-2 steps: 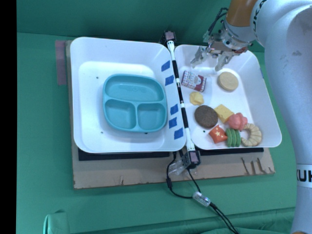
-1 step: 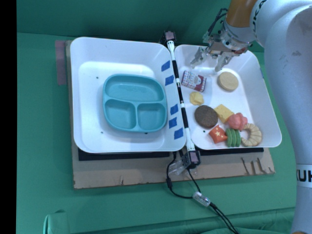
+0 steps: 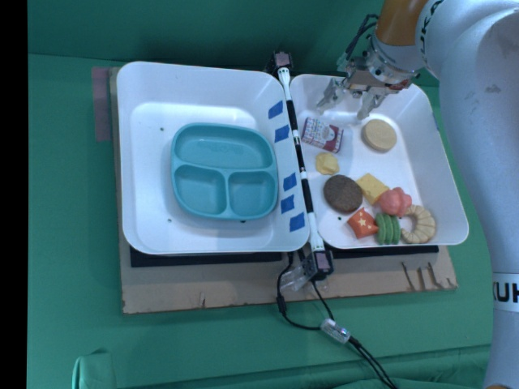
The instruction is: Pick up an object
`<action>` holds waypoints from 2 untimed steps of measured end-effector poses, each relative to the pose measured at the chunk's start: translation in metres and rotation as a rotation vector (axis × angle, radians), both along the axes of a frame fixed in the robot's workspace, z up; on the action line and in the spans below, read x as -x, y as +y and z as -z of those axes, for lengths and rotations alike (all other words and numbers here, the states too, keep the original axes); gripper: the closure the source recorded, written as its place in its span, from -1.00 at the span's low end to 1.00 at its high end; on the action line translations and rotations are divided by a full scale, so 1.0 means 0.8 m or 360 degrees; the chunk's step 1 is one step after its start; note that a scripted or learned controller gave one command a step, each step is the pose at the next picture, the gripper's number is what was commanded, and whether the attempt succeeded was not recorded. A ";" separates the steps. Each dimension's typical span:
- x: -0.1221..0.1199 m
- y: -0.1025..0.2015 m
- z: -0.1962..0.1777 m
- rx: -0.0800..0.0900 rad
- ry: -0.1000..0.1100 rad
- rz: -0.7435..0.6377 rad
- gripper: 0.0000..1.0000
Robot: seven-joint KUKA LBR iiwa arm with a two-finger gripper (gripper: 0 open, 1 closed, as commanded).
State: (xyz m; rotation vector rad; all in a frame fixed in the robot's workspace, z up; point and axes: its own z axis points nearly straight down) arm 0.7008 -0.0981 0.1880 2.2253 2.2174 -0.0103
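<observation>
Objects for picking lay in the right bin (image 3: 451,186), all of them below my hand (image 3: 350,97) as the camera saw it. My hand hung over the far end of that bin, its fingers (image 3: 329,96) spread apart and pointing down, with nothing between them. Nearest to me, just below and toward the divider, sat a small red-and-white carton (image 3: 323,134), tilted. Just below and on the other side lay a round tan biscuit (image 3: 379,134), flat on the bin floor. Neither touched my fingers.

Farther from my hand came a small yellow piece (image 3: 327,164), then a dark brown round patty (image 3: 343,193) with a yellow cheese wedge (image 3: 373,187) just beside it. Beyond those, at the near end of the bin and well apart from me, a pink lump (image 3: 395,201), a red-and-orange piece (image 3: 362,223), green pea pods (image 3: 388,228) and a tan ringed shrimp-like curl (image 3: 418,224) were crowded together, some touching.

Across the divider strip (image 3: 295,154) with its blue tape tabs, the left bin (image 3: 146,96) held a teal sectioned plate (image 3: 223,171) with three compartments, well away from my hand. Both bins rested on a brown cardboard sheet (image 3: 203,288) on the green bench (image 3: 65,217), and a black cable (image 3: 324,322) trailed off from the near end of the divider.
</observation>
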 end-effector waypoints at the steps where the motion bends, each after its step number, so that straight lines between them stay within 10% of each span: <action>1: 0.000 0.000 0.001 0.0000 0.0001 0.0000 -1.00; 2: 0.000 0.000 0.001 0.0001 0.0001 -0.0001 -1.00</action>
